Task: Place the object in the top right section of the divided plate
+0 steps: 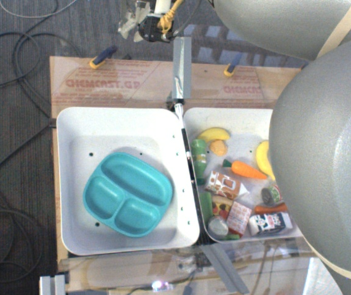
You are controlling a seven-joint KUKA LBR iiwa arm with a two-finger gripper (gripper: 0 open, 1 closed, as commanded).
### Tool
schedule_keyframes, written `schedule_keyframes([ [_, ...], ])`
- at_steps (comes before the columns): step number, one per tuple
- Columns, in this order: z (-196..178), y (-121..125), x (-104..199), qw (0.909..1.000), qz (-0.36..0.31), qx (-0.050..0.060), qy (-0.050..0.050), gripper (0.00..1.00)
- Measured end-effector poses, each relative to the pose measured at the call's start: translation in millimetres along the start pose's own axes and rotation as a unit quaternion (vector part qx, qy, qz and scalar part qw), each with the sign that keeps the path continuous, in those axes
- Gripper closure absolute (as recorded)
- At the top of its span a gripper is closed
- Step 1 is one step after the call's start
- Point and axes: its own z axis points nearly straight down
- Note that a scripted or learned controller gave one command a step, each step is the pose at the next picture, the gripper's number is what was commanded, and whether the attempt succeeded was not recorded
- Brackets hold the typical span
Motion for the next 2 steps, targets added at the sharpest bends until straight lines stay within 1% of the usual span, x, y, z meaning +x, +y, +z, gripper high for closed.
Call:
schedule_keyframes([
  [2, -16.6, 1.2, -1.0, 1.0000, 0.001, -0.002, -0.009, 1.00],
])
